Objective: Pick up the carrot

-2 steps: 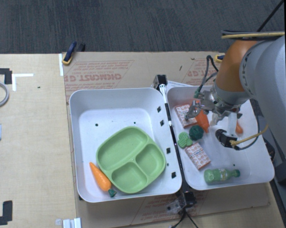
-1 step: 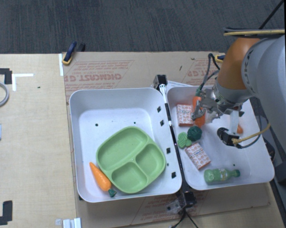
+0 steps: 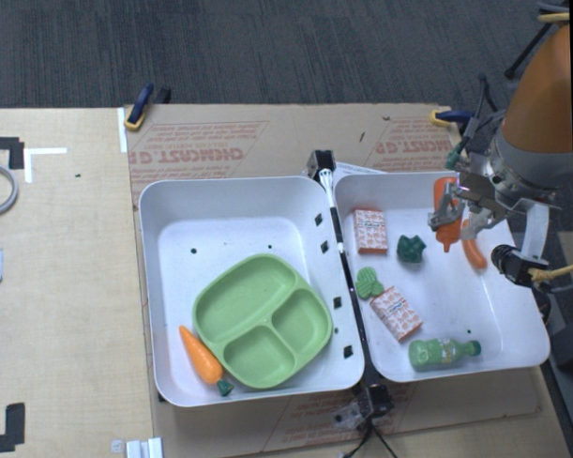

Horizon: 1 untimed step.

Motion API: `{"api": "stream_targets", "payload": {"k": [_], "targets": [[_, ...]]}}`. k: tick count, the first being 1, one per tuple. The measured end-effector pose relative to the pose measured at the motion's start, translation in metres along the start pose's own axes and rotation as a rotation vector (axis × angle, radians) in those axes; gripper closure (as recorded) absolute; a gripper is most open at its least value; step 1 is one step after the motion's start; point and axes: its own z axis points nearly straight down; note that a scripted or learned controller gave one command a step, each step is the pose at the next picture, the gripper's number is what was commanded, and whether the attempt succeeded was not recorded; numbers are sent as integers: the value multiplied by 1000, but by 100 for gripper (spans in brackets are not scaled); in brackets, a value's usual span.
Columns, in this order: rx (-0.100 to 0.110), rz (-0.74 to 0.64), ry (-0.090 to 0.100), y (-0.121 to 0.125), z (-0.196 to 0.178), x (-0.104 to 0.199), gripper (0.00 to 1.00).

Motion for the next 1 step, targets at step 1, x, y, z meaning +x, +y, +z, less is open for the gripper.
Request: {"api": "stream_targets", "payload": {"k": [1], "targets": [[0,158,0,-44,-58,-31,100]]}}
